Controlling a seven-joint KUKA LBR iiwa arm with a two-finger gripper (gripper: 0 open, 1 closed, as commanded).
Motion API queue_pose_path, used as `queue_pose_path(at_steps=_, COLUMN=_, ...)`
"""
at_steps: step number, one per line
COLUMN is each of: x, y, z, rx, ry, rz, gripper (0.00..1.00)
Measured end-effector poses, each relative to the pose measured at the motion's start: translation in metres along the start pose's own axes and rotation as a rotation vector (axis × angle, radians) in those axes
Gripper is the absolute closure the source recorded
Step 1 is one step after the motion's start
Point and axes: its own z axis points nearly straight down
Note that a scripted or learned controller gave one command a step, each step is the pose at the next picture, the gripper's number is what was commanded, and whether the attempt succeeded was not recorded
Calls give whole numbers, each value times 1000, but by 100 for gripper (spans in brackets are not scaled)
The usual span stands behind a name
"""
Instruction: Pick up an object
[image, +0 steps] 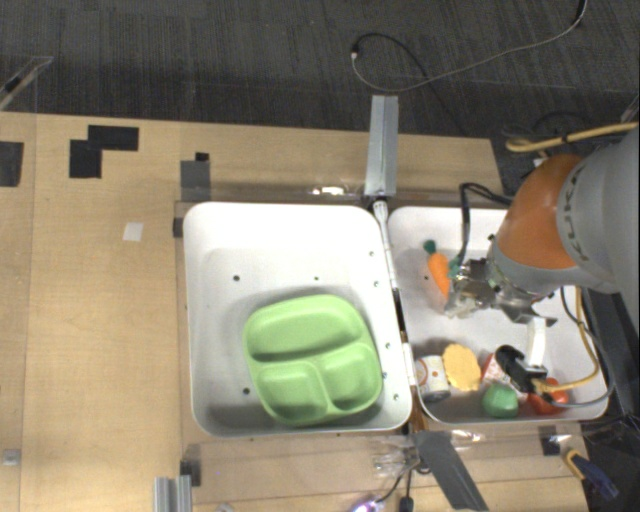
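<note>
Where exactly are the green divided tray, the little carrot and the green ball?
green divided tray (313, 357), camera view, on the ridge between its compartments.
carrot (439, 272), camera view, on its orange body.
green ball (500, 401), camera view, on its rounded top.

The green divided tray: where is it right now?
The green divided tray lies in the left bin, toward its near right corner, beside the wall shared with the right bin.

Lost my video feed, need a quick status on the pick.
Gripper low in right bin, grip unclear. Toy carrot right beside it. Other items bunched along near wall.
</note>
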Motion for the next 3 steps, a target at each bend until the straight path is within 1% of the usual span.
queue_pose_path(at_steps=1, x=0, y=0, z=0, rx=0, ry=0, rz=0, gripper=0)
queue_pose_path(at_steps=2, x=3, y=45, z=14, rx=8, ry=-3, rz=-3, gripper=0)
queue_pose_path(at_steps=3, x=6, y=48, z=1, rx=2, ry=0, rz=-13, gripper=100)
